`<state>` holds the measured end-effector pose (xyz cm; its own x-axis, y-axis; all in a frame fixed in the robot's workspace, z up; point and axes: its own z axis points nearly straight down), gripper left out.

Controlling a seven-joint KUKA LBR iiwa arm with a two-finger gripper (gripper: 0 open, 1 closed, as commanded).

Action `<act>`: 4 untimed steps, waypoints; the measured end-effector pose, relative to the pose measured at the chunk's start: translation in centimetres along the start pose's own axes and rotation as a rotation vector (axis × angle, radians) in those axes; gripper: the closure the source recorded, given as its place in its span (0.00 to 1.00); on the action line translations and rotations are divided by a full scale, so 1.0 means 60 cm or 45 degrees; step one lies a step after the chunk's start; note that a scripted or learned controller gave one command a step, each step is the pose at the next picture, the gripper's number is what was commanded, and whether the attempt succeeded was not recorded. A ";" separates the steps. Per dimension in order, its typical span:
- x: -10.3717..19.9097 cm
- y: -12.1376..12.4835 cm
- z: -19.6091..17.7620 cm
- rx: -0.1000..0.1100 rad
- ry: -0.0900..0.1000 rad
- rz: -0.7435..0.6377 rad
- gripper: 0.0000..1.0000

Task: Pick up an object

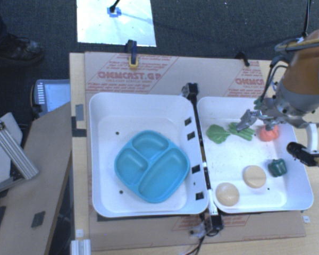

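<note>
Cardboard-topped bench (pixel 149 70) bearing two white bins: left bin (pixel 103 116) with blue divided plate (pixel 151 165); right bin (pixel 295 195) with green leafy pieces (pixel 228 132), orange item (pixel 268 133), dark green pepper (pixel 277 167), two tan rounds (pixel 241 185); gripper (pixel 251 119) over the greens, grip state indiscernible.

In the right bin (pixel 292 195) before me lie a flat green leafy piece (pixel 218 134), a green pod (pixel 242 131) beside it, an orange-pink lump (pixel 268 134) near the far edge, a dark green pepper (pixel 277 167), and two pale round buns (pixel 254 176) (pixel 227 194) toward the near edge.
</note>
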<state>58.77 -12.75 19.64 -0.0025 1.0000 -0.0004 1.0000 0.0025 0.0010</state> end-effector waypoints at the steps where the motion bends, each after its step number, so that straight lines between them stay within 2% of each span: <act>1: -0.013 0.005 0.077 0.004 0.000 0.002 0.00; 2: -0.026 -0.004 0.172 0.006 0.001 0.003 0.00; 3: -0.026 -0.003 0.187 0.001 0.000 0.002 0.00; 4: -0.026 -0.001 0.168 -0.004 -0.001 0.002 1.00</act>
<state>58.71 -14.32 9.58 -0.0013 1.0000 -0.0010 1.0000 0.0013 0.0038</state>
